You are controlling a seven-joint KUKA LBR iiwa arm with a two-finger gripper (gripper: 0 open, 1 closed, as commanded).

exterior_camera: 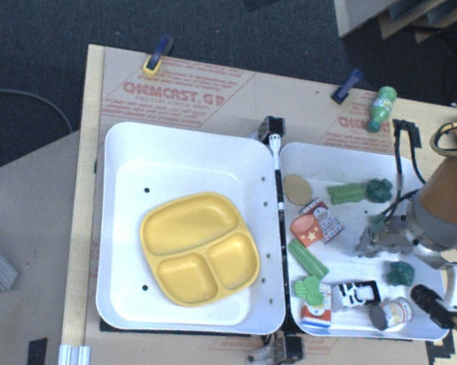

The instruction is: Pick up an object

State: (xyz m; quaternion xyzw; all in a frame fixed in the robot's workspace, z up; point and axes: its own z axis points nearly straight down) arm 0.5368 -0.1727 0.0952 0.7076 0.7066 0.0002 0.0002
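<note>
Right bin [295, 157]: your gripper [376, 240] sits low at centre; whether it is released or clenched, you cannot tell. Candidates: teal piece [401, 273] at its 4 o'clock, just beside; green toy [354, 192] at 11 o'clock; red packet [317, 224] at 9 o'clock. Step, by judgement: descent to grasp. Next: close on one item, then lift clear.

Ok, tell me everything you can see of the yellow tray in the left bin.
The yellow tray is a rounded, glossy, plastic-looking dish with three compartments: one long one along its upper side and two smaller ones below. It lies flat, right side up and turned at an angle, near the middle of the left bin. Its compartments hold nothing, and it touches only the bin floor.
</note>
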